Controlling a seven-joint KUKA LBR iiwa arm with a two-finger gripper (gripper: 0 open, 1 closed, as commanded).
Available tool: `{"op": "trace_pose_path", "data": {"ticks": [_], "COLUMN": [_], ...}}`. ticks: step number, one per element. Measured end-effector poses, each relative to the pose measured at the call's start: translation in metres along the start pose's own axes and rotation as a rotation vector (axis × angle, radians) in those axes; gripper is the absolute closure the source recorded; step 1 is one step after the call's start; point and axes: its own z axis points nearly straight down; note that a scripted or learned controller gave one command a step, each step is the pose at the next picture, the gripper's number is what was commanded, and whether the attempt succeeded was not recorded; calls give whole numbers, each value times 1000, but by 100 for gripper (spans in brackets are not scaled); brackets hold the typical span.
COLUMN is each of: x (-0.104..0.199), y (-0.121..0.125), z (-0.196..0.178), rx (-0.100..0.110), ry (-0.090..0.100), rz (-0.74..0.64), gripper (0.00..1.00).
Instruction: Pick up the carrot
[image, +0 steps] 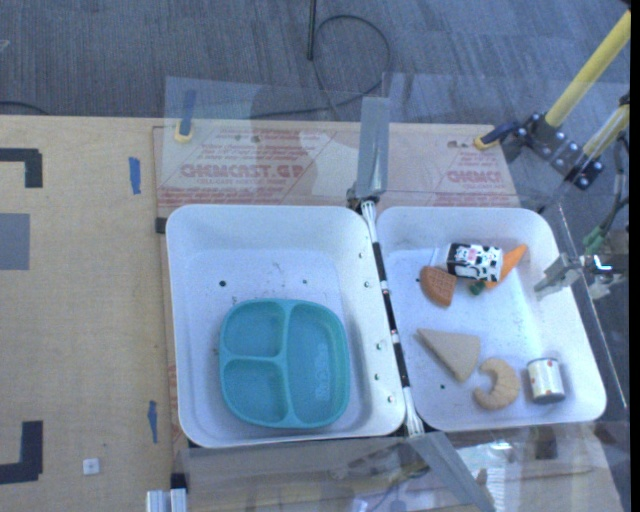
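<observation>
My pincer (572, 270) sits at the right rim of the right bin (572, 340), and whether it is spread or pressed together I cannot tell at this size. The carrot (509, 262) lies in that bin's far part, slanted, its lower end touching the black-and-white carton (473, 260), with a small green bit (477, 289) just beside it. To take it cleanly I judge I should come down over its free upper end, away from the carton, closing across its narrow width, so I neither nudge the carton nor the round cookie (437, 286) beyond it.
</observation>
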Motion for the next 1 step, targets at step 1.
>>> {"op": "trace_pose_path", "data": {"ticks": [1], "x": [-25], "y": [68], "z": [110], "rx": [0], "ry": [-1], "rz": [67], "gripper": [0]}}
